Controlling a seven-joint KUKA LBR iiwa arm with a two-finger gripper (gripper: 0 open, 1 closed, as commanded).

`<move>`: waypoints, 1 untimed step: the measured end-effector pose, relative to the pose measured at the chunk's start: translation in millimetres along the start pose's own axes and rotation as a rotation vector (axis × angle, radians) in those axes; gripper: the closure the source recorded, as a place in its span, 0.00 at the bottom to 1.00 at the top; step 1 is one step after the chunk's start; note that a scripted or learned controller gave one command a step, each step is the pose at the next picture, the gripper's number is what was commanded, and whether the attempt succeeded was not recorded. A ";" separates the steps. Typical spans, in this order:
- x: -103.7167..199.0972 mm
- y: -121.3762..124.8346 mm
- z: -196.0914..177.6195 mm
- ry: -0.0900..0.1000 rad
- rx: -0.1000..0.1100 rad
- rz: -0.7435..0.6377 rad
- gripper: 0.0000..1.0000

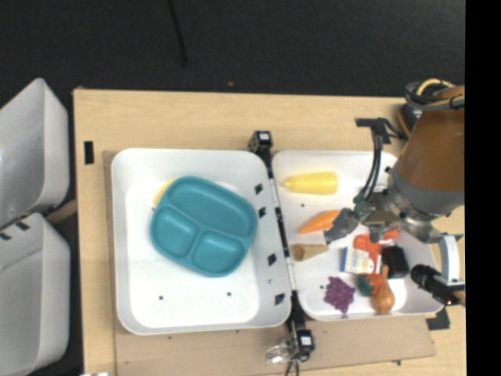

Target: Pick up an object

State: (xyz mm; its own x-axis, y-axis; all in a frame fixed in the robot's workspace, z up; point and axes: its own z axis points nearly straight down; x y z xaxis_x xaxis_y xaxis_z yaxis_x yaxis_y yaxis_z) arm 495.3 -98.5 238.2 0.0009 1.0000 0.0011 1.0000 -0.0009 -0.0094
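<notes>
Gripper [354, 224] hangs low over the carrot [319, 222] in the right bin [313, 304], seemingly lined up to grab it; its opening I cannot tell.

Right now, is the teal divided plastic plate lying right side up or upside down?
Right side up: the teal divided plastic plate in the left white bin shows three hollow compartments facing upward.

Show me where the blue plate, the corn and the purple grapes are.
blue plate [203, 224]: camera view, middle ridge between its compartments.
corn [311, 182]: camera view, middle of the cob.
purple grapes [339, 293]: camera view, centre of the bunch.
</notes>
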 end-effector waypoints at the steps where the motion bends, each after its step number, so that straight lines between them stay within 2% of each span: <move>1: 0.1 2.1 -4.6 -0.001 -0.011 -0.003 0.00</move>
State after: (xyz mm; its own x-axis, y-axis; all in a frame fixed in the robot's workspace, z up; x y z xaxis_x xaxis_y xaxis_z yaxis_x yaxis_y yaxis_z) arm 497.4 -98.4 242.8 -0.0018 1.0000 -0.0002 1.0000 0.0018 0.0011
